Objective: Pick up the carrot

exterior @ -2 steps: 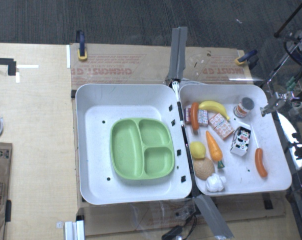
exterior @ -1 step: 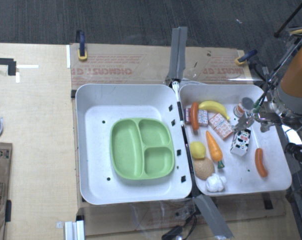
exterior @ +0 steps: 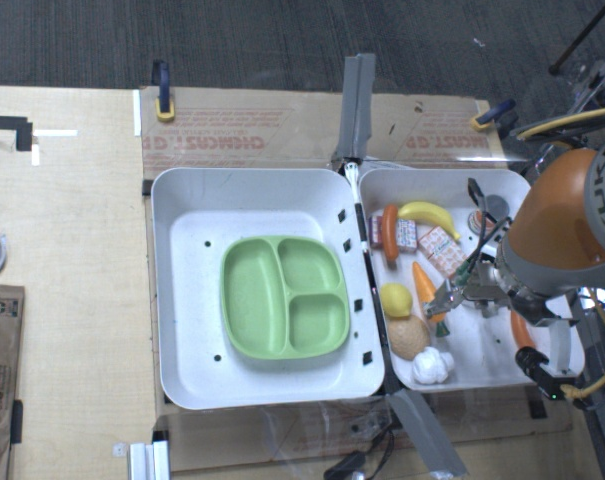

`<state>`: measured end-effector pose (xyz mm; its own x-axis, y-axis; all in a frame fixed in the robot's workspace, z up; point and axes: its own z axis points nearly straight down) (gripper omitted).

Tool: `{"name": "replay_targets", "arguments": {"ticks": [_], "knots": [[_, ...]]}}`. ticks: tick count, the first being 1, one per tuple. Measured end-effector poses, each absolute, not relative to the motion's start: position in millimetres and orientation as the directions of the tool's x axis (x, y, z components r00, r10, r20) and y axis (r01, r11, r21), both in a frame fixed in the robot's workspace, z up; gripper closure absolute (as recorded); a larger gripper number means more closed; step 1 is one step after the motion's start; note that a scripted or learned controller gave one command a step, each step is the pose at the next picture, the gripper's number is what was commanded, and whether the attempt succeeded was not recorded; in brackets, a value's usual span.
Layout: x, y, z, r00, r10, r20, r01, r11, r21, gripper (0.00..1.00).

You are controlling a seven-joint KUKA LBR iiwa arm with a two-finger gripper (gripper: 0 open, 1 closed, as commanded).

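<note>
The carrot (exterior: 422, 280) is a slim orange piece lying near the middle of the right bin (exterior: 502, 373), between a lemon and a snack pack. My gripper (exterior: 443, 300) hangs low over the carrot's near end, touching it or just above it. The arm's grey wrist and orange band (exterior: 562, 218) reach in from the right and hide part of the bin's floor.
Around the carrot lie a banana (exterior: 428, 212), a hot dog (exterior: 389, 234), a snack pack (exterior: 439, 249), a lemon (exterior: 397, 299), a brown lump (exterior: 408, 338) and a white garlic-like item (exterior: 432, 365). A second orange piece (exterior: 522, 330) lies under the arm. A green divided plate (exterior: 285, 296) sits in the left bin (exterior: 182, 268).
</note>
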<state>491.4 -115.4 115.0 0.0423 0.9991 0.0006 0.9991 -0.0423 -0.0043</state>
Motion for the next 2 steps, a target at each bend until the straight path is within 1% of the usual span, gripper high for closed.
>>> {"name": "replay_targets", "arguments": {"ticks": [1,2], "knots": [[517.6,-103.5,102.0,-0.166,0.986,-0.009,0.986,0.166,0.015,0.0],[502.2,-100.5,246.4,-0.289,0.957,-0.002,0.957,0.289,0.0,0.0]]}}
